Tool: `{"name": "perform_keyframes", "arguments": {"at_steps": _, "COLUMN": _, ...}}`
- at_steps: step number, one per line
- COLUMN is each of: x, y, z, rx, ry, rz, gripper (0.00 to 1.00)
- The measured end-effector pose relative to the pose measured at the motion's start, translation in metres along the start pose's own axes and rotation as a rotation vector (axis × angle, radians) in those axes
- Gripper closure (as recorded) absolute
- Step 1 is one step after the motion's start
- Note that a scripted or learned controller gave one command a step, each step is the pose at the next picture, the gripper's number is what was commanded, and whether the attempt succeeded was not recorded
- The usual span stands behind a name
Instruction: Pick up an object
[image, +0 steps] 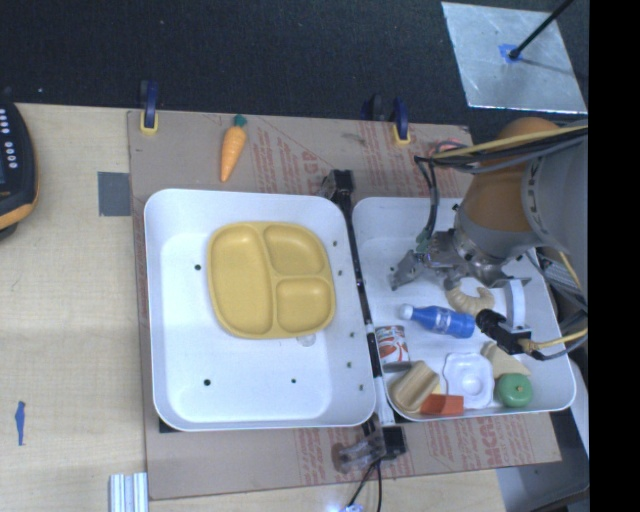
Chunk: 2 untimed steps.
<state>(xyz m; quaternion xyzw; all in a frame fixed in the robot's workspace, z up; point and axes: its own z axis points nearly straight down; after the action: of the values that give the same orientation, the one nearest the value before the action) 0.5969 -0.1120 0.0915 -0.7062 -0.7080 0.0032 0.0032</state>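
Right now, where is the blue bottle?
In the camera view, the blue bottle lies on its side in the right bin, just below the end effector and above the small can.

Arm (545, 205) — grey rounded casing with a broad orange band above the wrist. Wrist end is dull grey metal, angular, maybe bracketed — blurry. Black cables (432, 200) loop off it; yellow-tipped black lead (535, 345) lower down.

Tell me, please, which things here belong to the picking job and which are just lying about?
Job: gripper; right bin holding blue bottle, small can, green piece.

Lying about: yellow divided plate in left bin; toy carrot on the bench.
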Motion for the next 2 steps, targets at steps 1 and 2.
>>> {"name": "perform_keyframes", "arguments": {"at_steps": 1, "x": -0.013, "y": 0.062, "z": -0.002, "rx": -0.012, "ry": -0.002, "rz": -0.004, "gripper": 0.00}}
{"name": "perform_keyframes", "arguments": {"at_steps": 2, "x": -0.006, "y": 0.000, "z": 0.000, "rx": 0.000, "ry": 0.000, "rz": -0.001, "gripper": 0.00}}
